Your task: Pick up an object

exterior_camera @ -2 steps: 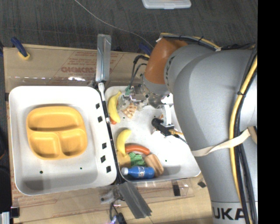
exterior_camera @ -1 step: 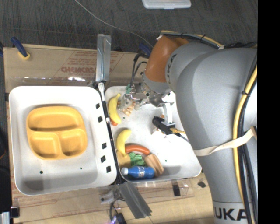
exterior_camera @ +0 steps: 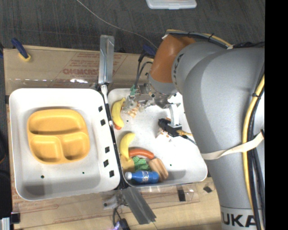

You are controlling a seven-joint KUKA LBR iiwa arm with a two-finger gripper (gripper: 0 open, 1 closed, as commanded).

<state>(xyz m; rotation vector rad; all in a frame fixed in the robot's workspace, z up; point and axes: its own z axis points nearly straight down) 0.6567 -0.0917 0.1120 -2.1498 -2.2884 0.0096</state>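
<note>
Two white bins sit side by side. The left bin (exterior_camera: 18, 134) holds a yellow tray (exterior_camera: 58, 134). The gripper (exterior_camera: 134, 102) is low at the far end of the right bin (exterior_camera: 189, 157), just beside a banana (exterior_camera: 117, 113) on its left. I cannot tell if it is wide or holding anything. Nearer lie a second banana (exterior_camera: 126, 143), a red sausage (exterior_camera: 141, 153), a brown bun (exterior_camera: 158, 168) and a blue bottle (exterior_camera: 143, 177).

Dark ribbed floor (exterior_camera: 54, 18), prob. carpet, w/ printed cardboard sheet (exterior_camera: 54, 63) on bench & pale flat thing (exterior_camera: 171, 3) at top.

Cardboard-covered bench (exterior_camera: 54, 63), left bin (exterior_camera: 15, 134), right bin (exterior_camera: 148, 123)
</note>
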